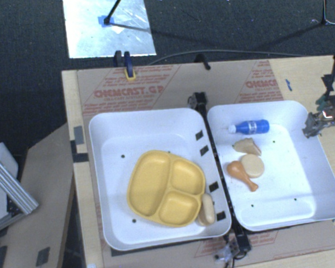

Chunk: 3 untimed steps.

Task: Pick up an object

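Visible at three o'clock: the gripper (315,123), a small grey metal assembly, dull and blocky, with darker recesses between lighter plates. Above it, toward two o'clock, a thin dark cable looping up along the wrist hardware. A pale, slightly shiny patch on the body just right of the tip. Edges blurred and cut off by the frame, so screws and markings too small to make out. No orange discernible on the part showing here.

Robot lab: 2 white bins (316,204) on cardboard-covered bench (151,88), aluminium framing (7,181), cables, dark carpet.
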### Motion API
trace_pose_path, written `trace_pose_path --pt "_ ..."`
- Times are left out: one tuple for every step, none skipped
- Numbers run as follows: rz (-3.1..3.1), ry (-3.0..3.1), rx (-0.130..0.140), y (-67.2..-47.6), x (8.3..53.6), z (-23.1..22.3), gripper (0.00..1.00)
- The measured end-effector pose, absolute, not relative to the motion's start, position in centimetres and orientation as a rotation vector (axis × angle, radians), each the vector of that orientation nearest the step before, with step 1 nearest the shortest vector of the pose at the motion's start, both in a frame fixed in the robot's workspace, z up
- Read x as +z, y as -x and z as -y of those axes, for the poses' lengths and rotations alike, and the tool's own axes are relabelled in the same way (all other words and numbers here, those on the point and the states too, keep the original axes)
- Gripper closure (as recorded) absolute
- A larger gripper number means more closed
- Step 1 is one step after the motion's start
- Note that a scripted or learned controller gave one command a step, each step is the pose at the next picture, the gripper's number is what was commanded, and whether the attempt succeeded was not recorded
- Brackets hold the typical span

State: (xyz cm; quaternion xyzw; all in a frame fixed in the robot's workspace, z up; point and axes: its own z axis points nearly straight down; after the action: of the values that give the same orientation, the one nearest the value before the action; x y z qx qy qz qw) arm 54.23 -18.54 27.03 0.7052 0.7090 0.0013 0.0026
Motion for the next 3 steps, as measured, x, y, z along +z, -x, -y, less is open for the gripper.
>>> trace_pose_path --pt "-2.231 -2.213 0.002 -52.7 26.3 13.4 1.00" --pt "-2.233 -2.209 0.005 -52.6 26.1 7.1 1.00" --pt "-2.232 -2.211 0.003 -51.6 25.9 2.6 1.00"
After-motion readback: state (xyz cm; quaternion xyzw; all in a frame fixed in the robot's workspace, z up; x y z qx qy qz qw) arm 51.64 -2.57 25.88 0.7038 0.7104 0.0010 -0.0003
